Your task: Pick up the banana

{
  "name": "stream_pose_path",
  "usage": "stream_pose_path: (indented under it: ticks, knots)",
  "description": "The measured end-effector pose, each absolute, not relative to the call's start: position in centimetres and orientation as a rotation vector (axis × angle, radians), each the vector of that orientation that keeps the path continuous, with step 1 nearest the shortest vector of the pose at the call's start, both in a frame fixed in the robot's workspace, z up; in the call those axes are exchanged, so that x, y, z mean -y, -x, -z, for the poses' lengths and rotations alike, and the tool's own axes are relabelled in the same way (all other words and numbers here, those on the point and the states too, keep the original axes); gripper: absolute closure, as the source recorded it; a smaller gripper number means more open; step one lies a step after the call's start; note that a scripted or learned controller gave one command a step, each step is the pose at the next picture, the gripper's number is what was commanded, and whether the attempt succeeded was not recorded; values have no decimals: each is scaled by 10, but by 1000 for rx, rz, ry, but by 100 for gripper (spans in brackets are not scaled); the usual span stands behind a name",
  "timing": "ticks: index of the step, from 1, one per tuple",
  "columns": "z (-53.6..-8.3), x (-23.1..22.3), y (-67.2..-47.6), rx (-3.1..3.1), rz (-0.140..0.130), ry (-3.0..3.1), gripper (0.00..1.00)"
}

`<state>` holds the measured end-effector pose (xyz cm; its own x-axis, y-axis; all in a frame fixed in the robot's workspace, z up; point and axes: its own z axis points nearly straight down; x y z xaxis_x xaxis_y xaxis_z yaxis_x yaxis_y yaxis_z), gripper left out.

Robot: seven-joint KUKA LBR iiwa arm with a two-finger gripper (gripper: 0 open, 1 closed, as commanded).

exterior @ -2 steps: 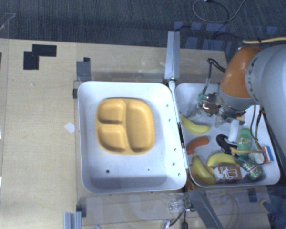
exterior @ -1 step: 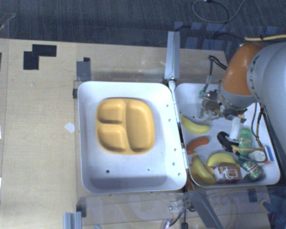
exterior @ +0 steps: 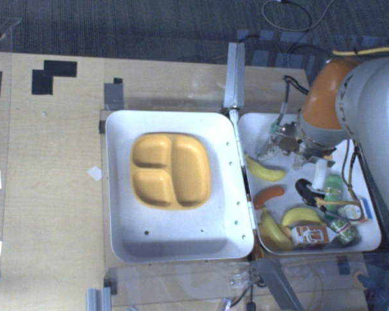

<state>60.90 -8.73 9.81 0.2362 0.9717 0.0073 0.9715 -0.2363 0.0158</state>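
Pincer [exterior: 286,149] (grip state unclear, fingers blurred) above banana [exterior: 264,170] in right bin [exterior: 376,235], arm half cropped.

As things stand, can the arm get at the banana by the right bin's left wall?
Probably yes: the tool hangs above the right bin, and that banana lies uncovered, with nothing resting on it.

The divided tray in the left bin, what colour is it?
Yellow; the divided tray shows plainly in the camera view.
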Motion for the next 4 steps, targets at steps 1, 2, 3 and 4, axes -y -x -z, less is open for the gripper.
stream_pose_path:
  ticks: [1,2,3,4]
  knots:
    - [-107,88,-611,-1938,-27,-2463,100]
    - [-106,88,-611,-1938,-27,-2463,0]
    - [-89,87,-587,-1846,-19,-2531,0]
    - [-147,115,-620,-2001,-2,-2420,0]
